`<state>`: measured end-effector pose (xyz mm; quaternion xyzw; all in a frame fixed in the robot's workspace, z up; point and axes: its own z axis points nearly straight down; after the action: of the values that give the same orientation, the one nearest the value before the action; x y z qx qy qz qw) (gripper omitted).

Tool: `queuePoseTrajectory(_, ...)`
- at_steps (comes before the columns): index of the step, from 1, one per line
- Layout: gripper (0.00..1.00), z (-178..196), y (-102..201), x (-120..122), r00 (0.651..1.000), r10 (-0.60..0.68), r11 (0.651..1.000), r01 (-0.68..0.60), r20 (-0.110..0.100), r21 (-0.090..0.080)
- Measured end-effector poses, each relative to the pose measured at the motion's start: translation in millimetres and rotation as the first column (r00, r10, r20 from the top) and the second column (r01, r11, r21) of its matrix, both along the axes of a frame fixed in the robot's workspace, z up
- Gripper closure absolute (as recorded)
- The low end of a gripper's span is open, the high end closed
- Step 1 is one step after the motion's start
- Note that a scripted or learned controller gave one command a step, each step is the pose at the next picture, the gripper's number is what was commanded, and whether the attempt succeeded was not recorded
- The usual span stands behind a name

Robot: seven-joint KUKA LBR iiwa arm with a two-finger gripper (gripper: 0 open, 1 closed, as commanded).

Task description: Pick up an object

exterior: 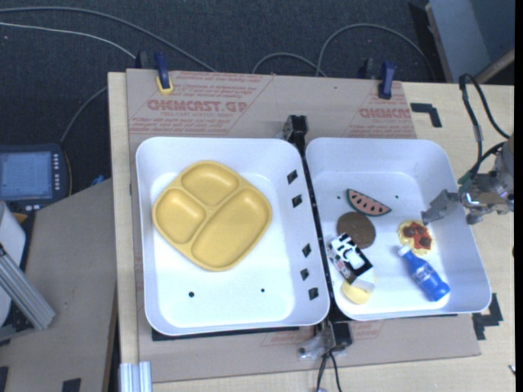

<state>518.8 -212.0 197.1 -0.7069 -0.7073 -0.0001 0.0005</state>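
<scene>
The right bin holds a watermelon slice, a brown round cookie, a black and white packet, a pale yellow piece, a small pizza-like piece and a blue bottle. My gripper comes in from the right over the bin's right side. It sits just above and to the right of the pizza-like piece, with nothing seen in its grasp.
The left bin carries a yellow divided plate. A row of black clips runs along the seam between the bins. Clamps and cables sit at the bench's far edge.
</scene>
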Motion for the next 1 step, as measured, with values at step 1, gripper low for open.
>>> queuePoseTrajectory(1, 0.00, -42.4, 0.5, -2.8, 1.000, -0.001, 1.000, 0.001, -0.005, 0.002)
